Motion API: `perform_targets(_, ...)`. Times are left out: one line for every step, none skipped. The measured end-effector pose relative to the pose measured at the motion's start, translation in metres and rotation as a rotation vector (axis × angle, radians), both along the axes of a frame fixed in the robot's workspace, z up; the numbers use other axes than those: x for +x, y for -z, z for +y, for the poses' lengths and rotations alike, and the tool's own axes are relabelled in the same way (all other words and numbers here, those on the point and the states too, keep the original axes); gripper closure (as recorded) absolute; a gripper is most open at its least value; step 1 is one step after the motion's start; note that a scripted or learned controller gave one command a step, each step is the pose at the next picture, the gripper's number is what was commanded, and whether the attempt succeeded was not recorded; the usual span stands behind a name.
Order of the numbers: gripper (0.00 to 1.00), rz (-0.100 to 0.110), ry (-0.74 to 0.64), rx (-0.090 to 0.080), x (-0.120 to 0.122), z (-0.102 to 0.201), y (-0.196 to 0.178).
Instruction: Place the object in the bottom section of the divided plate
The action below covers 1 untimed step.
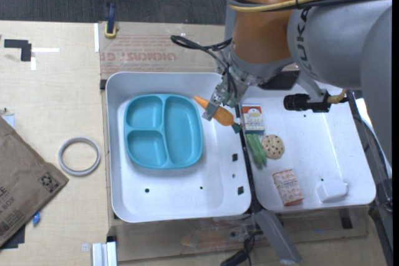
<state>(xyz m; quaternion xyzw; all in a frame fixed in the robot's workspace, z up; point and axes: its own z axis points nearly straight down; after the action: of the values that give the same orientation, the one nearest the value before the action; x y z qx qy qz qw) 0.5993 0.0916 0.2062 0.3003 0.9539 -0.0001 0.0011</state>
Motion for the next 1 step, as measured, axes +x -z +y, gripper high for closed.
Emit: perform_targets(1.0, 0.003, 0.118, 0.0, -0.0232, -0.0654, 0.0153)
